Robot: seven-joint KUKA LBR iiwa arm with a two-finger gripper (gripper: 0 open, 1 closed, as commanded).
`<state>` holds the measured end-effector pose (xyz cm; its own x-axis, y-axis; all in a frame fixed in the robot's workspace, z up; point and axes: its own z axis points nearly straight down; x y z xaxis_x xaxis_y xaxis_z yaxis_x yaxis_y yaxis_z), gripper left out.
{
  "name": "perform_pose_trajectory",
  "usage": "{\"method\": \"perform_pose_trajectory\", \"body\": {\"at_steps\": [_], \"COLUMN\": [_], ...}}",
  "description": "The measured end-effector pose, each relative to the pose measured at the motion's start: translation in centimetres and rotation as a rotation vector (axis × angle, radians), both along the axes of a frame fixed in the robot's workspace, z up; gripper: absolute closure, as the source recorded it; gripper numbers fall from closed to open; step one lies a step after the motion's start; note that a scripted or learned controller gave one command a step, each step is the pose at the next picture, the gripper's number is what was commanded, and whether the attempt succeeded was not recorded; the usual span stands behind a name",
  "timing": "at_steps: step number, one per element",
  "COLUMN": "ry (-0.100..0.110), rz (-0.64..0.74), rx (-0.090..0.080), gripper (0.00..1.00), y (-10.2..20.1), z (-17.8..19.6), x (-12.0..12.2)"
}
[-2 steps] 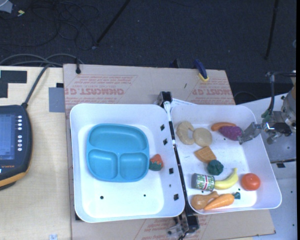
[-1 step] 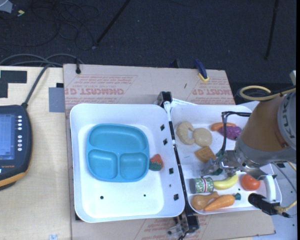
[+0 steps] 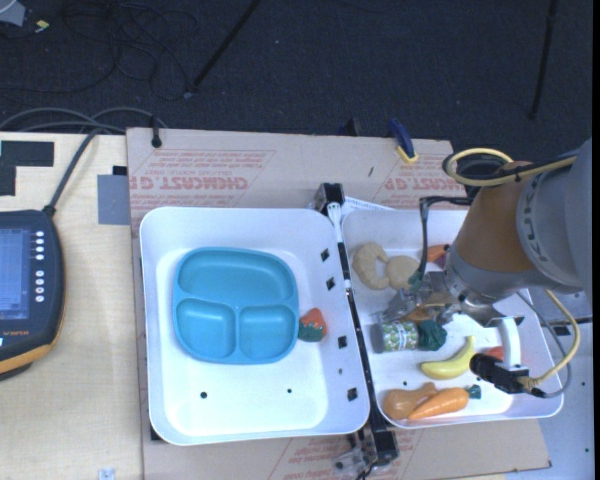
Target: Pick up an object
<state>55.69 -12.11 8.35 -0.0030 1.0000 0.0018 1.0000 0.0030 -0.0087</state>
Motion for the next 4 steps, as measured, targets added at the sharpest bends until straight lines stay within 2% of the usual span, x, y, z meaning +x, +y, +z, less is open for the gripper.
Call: {"method": "perform_pose_trajectory", "body": {"at_steps": [1, 2, 3, 4], "ry": [-0.005, -0.004, 0.002, 0.011], "rz": [-0.005, -0.002, -0.004, -0.004], "rx": [-0.002, -0.001, 0.0, 0.002], "gripper": [0.0, 0.0, 1.0, 1.0], "y": [3.2, 1.9, 1.8, 1.7], "z": [0.2, 0.1, 0.8, 1.4], "x": [-4.3, 1.4, 1.2, 1.0]}}
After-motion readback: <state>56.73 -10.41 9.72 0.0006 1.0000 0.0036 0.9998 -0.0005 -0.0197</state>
